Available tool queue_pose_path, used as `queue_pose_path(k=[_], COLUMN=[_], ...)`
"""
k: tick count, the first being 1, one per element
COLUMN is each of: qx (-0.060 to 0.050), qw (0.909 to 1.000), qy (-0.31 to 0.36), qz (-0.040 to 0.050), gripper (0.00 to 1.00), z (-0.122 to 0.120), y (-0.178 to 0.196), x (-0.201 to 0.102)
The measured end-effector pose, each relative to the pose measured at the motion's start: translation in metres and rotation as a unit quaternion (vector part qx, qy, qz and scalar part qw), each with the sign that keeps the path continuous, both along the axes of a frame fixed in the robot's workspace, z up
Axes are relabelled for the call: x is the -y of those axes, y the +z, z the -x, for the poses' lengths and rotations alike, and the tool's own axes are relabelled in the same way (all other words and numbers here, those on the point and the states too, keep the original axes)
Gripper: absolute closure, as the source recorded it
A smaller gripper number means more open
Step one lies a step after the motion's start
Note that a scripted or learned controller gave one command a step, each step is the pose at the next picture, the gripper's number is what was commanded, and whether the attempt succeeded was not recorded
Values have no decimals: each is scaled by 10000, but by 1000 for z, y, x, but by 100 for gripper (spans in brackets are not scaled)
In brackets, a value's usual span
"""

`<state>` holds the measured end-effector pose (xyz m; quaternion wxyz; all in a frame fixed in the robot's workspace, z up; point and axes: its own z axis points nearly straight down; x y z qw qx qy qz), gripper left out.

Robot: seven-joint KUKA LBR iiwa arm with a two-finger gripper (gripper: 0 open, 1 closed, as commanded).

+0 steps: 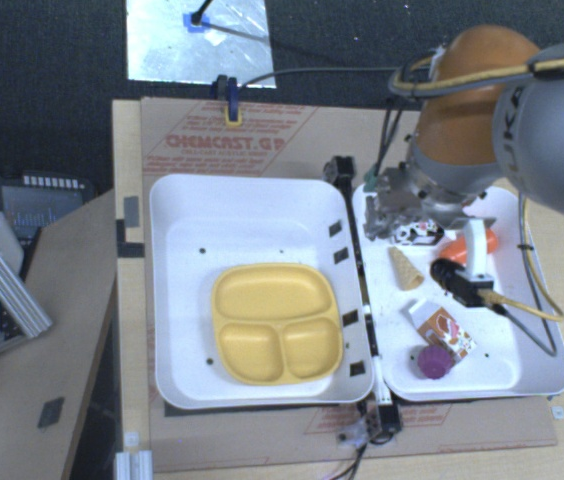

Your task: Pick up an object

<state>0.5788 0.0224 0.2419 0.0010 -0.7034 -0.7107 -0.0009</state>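
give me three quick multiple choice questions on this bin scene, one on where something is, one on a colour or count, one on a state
1. Where does the yellow tray lie?
A. in the left bin
B. in the right bin
C. on the bench outside both bins

2. What colour is the small round object near the front of the right bin?
A. green
B. purple
C. white

3. How does the yellow tray sit?
A. flipped upside down
B. standing on its edge
C. flat, compartments facing up

Answers:
1. A, the tray rests on the floor of the left bin.
2. B, it shows purple beside the small printed packet.
3. C, its three compartments are open to the camera.
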Motion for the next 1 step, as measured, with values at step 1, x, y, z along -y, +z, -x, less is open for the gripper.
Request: queue_pose_path(k=[1], qx=[8], qw=[10000], qy=[-4], qz=[5], gripper=[100], z=[5], y=[3], x=[-49])
